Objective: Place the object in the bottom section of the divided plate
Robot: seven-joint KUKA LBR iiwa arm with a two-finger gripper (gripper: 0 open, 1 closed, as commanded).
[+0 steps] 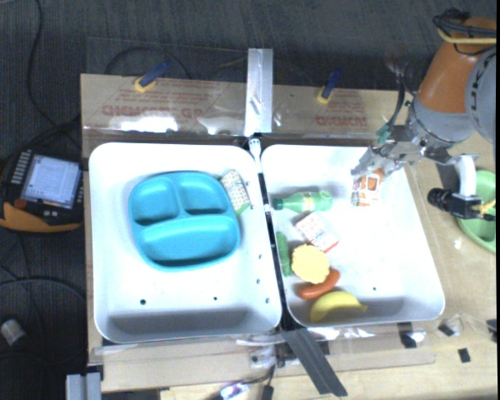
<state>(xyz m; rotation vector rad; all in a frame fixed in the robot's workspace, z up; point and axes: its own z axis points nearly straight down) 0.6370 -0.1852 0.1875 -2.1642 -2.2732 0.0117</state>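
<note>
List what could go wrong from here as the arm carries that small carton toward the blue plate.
1. The small orange-and-white carton hangs at the very tip of the gripper, so it may slip and drop back into the right bin.
2. The path to the blue plate crosses the raised divider between the bins; a low carry could snag.
3. The corn cob lies against the plate's right rim and might get bumped.

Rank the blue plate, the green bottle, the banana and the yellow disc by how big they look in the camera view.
1. Blue plate, by far the largest.
2. Green bottle and banana: look alike, so unranked.
3. Yellow disc, smallest, though only slightly and partly overlapped.
</note>
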